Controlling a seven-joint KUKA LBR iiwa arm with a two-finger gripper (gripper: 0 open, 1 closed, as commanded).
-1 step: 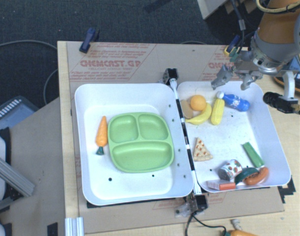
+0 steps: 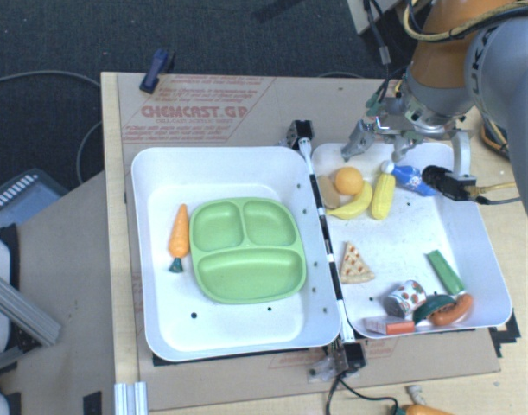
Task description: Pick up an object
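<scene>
Worktop (image 2: 203, 111): brown board printed in red, dark carpet behind, two white bins side by side on it.
Gripper (image 2: 380, 143): at the far edge of the right bin (image 2: 471, 232), below the orange-banded arm (image 2: 454, 24); its jaws stand spread wide with nothing between them.
Just beneath the jaws: orange ball (image 2: 348, 181), banana (image 2: 353, 204) and corn cob (image 2: 382, 194), all touching or nearly so.
Beside the jaws, toward the arm: blue wrapper (image 2: 409, 176).
Well below the jaws: pizza slice (image 2: 354, 264), green block (image 2: 443, 271), small can (image 2: 404, 298), sausage (image 2: 449, 310).
Far across from the jaws: left bin (image 2: 151, 232) holding a green divided plate (image 2: 244, 251) with a carrot (image 2: 179, 234) beside it.
</scene>
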